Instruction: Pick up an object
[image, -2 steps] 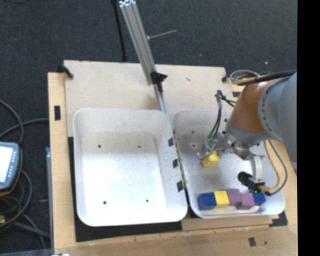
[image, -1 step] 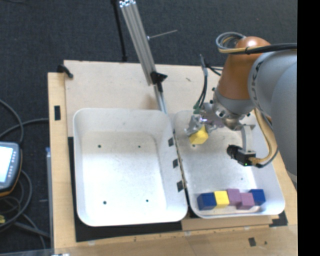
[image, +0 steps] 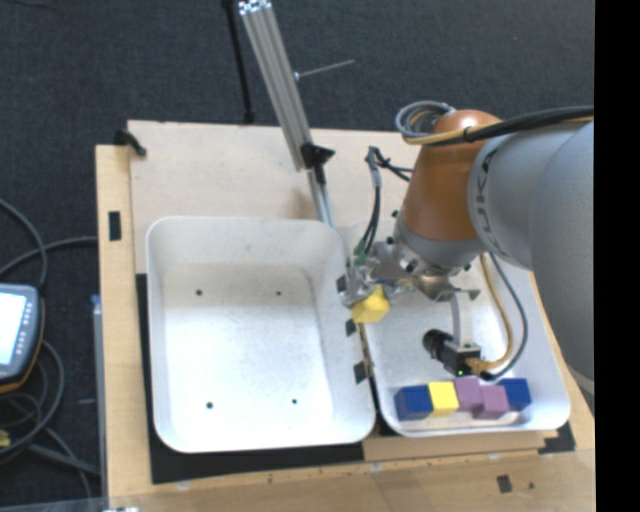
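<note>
Gripper (image: 372, 296) pinches a small yellow block (image: 370, 308) above the right bin (image: 400, 345); block looks light and rigid, best held by flat opposite sides.

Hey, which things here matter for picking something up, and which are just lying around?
For the job:
- gripper, over the right bin's left edge
- yellow object at the gripper
- row of blocks: blue, yellow, purple, blue
- right bin

Just lying about:
- left bin
- handheld screen, off the bench
- cables on the floor
</note>
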